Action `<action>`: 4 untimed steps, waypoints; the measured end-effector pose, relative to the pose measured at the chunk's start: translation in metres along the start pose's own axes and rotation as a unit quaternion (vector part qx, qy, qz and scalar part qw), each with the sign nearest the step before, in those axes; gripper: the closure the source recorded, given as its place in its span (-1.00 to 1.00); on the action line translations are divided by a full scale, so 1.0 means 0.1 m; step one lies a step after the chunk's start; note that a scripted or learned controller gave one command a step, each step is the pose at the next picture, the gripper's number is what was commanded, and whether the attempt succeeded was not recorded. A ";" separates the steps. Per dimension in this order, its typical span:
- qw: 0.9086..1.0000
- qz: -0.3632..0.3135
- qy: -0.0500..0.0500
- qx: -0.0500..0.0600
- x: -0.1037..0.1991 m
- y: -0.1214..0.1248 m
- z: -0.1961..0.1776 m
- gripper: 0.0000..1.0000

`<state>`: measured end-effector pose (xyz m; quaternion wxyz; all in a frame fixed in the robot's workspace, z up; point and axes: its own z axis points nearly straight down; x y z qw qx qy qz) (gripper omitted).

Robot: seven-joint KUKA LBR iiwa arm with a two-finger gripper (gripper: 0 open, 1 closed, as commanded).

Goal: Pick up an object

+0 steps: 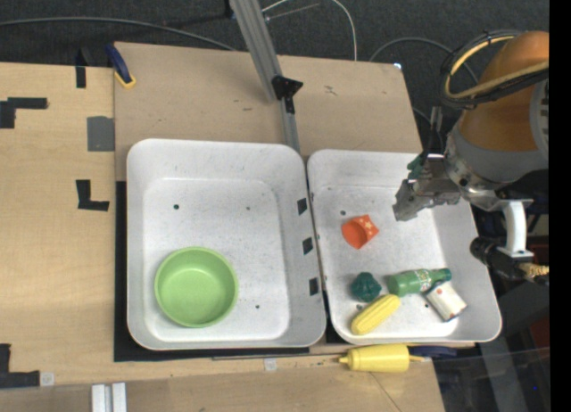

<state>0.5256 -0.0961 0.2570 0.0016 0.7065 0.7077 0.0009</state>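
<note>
Your gripper (412, 201) hovers at the right of the frame, above the right bin (477, 312); whether it is open, you cannot tell. The orange object (359, 231) lies just lower left. Centre over it, then descend straight.

The grey two-finger gripper (412, 201) hangs over the right shallow white bin (482, 321), right of a small orange plastic block (359, 231). Below lie a green plastic bottle (416, 281) and yellow corn cob (375, 313). A round green bowl (196, 287) sits in the left white bin (214, 156).
</note>
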 end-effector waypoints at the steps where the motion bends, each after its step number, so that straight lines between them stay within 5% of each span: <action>1: 1.000 -0.002 0.001 0.002 0.37 0.24 0.03 1.00; 4: 1.000 -0.002 0.001 0.002 1.91 0.93 0.20 1.00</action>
